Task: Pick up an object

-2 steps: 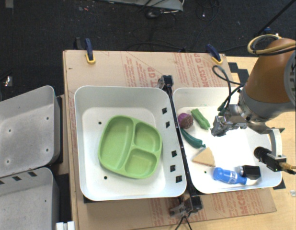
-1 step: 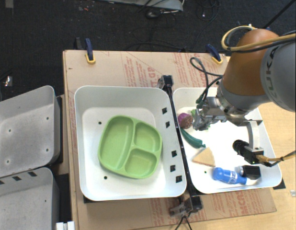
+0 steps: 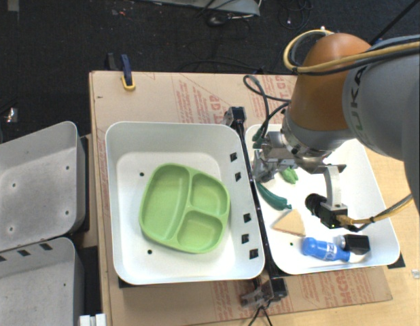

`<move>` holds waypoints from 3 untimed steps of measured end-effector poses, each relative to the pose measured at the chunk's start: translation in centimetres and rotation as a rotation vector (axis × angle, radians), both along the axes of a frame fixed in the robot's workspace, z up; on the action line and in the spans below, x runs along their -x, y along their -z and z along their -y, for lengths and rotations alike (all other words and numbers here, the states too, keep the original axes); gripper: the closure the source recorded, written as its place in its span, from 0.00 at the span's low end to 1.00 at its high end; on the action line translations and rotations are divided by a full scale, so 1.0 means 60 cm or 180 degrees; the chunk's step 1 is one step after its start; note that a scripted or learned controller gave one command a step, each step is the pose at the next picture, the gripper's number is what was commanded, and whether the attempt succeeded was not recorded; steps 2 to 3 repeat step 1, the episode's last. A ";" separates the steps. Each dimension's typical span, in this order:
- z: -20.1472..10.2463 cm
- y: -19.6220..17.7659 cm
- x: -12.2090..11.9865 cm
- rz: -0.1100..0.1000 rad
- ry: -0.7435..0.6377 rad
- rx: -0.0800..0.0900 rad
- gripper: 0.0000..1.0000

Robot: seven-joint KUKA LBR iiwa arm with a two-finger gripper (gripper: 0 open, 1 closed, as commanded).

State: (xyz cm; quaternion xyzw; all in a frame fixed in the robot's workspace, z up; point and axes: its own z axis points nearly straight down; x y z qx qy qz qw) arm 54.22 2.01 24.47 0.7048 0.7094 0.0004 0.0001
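Pick not yet made: gripper low over the right bin, nothing seen in its grasp

Largest in view, the grey arm (image 3: 390, 94) reaches in from the right. Its orange band (image 3: 329, 80) hangs above the inner part of the right bin (image 3: 373, 202).

The left bin (image 3: 113, 202) bears a green divided plate (image 3: 185, 208), lying flat and well apart from the gripper. It looks to play no part in this try.

The gripper (image 3: 262, 172) sits over the right bin's left side, close to the wall shared with the other bin. From this slant I cannot tell whether it is apart or together, and no object shows clamped in it.

The likely targets all lie on the right bin's floor:
- A blue bottle-like object (image 3: 323, 249) lies on its side near the front edge, well clear of the gripper.
- A tan wedge (image 3: 290, 223) lies between the blue object and the gripper.
- A dark green curved piece (image 3: 272, 197) lies just below the gripper, nearest to it.
- A small pale green piece (image 3: 289, 176) lies just beside the gripper, on its right in the view.

Judged from this, the approach looks roughly done, with the tool low among the green pieces. The grasp and the lift remain. Nothing has left the bin floor, so the task stands open.
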 end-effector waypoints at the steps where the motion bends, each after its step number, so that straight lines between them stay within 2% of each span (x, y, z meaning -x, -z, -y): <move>1: -0.083 0.025 -0.015 -0.0002 0.0001 0.0002 1.00; 3: -0.083 0.025 -0.015 -0.0002 0.0001 0.0002 1.00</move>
